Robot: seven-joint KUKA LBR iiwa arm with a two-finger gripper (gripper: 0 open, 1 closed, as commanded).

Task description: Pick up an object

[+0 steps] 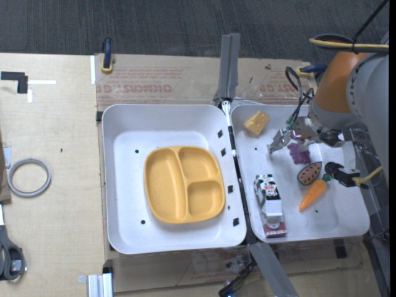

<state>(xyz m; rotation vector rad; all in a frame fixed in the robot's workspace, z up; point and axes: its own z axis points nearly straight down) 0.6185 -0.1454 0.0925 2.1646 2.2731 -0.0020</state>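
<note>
Nearest, pale wooden bench (pixel 49 240) carries two shallow white bins. Left bin (pixel 117 184): yellow three-compartment plastic plate (pixel 184 184) at centre. Right bin (pixel 346 218): cow-print milk carton (pixel 270 205) lying by near-left corner; orange toy carrot (pixel 313 193) and brown oval slice (pixel 309 172) mid-right; purple grape cluster (pixel 300 154) just beyond; yellow cheese wedge (pixel 256 122) near far-left corner. Grey tape ring (pixel 27 177) at bench's left edge. Dark carpet beyond. Grey arm enters over bin's right edge; gripper (pixel 283 140) fingers spread, nothing between, beside grapes.
</note>
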